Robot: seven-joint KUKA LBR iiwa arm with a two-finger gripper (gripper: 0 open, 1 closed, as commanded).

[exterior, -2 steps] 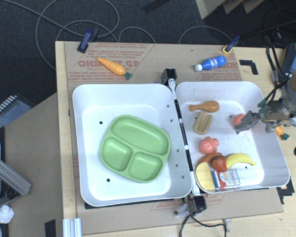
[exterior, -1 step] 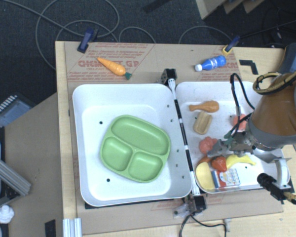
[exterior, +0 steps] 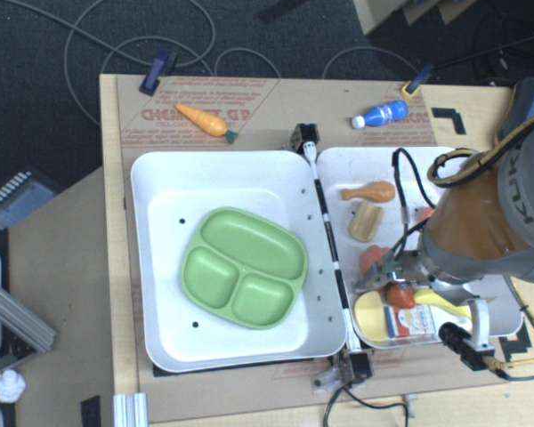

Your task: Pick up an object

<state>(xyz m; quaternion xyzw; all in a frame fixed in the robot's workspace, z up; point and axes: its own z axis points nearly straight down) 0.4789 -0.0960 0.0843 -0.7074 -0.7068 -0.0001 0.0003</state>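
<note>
- Left bin (exterior: 151, 238): a shallow white tray with rounded corners and smooth walls. In its middle lies a green plate (exterior: 242, 268), glossy plastic, rounded and divided into three compartments, set at a slant.
- Right bin (exterior: 338, 172): the same white tray, joined to the left bin along a dark hinged seam. Near its far edge lies a tan drumstick-shaped toy (exterior: 370, 191); just beside it, towards the near edge, a beige cylindrical block (exterior: 365, 221).
- Near left corner of the right bin: a pale yellow plate (exterior: 367, 317) bearing a red-and-white box (exterior: 408, 322), with a yellow banana-like piece (exterior: 440, 303) above it.
- Counter: a tan cardboard sheet. An orange carrot toy (exterior: 203, 119) lies by its far edge, a blue-and-white bottle (exterior: 382, 115) towards the far right corner.
- Arm (exterior: 481, 225): grey with a broad orange band, reaching in from the right and bent down over the right bin.
- Hand (exterior: 387, 278): low above the small red pieces; whether it is released or clenched cannot be told.
</note>
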